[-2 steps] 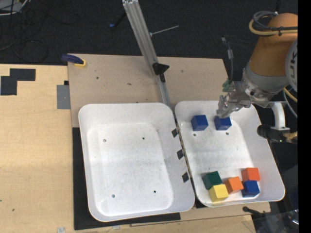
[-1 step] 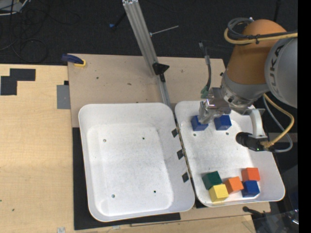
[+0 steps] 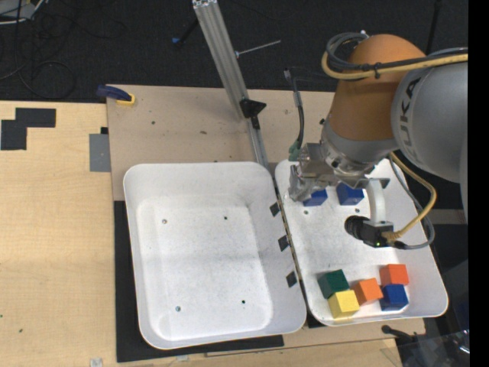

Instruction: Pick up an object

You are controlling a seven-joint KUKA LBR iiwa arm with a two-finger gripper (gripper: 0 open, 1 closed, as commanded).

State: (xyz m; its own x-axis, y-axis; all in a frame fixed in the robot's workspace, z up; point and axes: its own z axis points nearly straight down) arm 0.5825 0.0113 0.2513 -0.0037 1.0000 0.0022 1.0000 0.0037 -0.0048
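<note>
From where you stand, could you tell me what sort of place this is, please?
Most likely a robotics lab bench for grasping trials: a wooden bench bearing two white bins, small coloured blocks in the right one, and cables trailing behind.

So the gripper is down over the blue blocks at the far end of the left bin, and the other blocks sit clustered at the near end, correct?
Not quite: it is the right bin, not the left. The camera view shows the gripper low over two blue blocks at that bin's far end, with the green, yellow, orange, red and another blue block clustered at its near end.
</note>
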